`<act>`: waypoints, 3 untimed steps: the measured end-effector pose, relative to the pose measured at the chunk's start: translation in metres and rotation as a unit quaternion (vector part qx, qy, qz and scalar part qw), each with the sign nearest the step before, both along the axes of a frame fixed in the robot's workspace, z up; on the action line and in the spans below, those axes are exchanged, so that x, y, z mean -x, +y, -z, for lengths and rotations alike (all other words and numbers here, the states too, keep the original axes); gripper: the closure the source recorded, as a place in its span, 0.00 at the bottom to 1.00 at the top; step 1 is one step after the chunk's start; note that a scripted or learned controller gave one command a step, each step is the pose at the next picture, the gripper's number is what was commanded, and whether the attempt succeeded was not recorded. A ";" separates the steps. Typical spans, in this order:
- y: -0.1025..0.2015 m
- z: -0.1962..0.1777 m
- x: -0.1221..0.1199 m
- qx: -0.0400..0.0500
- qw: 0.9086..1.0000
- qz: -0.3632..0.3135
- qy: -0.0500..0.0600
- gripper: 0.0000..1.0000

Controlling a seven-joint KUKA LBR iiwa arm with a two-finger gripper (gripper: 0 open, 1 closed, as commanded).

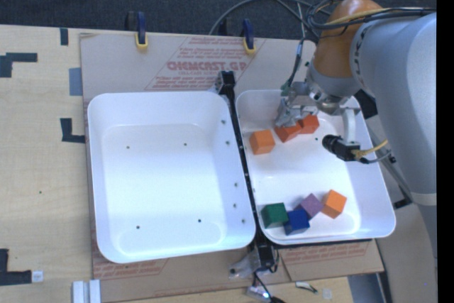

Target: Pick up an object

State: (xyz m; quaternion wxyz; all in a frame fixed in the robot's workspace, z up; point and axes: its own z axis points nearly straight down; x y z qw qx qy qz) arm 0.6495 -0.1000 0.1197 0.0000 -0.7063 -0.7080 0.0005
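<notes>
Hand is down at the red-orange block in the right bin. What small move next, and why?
Probably a short straight lift. The hand sits right at the red-orange block in the right bin, and raising it slightly would show whether the block comes up with it.

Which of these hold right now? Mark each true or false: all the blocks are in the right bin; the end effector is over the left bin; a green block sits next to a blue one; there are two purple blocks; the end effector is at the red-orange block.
1. All the blocks are in the right bin. True.
2. The end effector is over the left bin. False: it is down in the right bin, near its far end.
3. A green block sits next to a blue block. True: they touch, near the bin's near edge.
4. There are two purple blocks. False: just one purple block, between the blue one and an orange block.
5. The end effector is at the red-orange block. True, though a grip cannot be confirmed.
</notes>
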 end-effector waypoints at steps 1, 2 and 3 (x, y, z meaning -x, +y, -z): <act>0.010 -0.051 0.000 -0.001 1.000 0.000 0.001 1.00; 0.009 -0.089 0.003 0.000 1.000 0.001 0.001 1.00; 0.010 -0.145 -0.004 0.000 1.000 0.001 0.000 1.00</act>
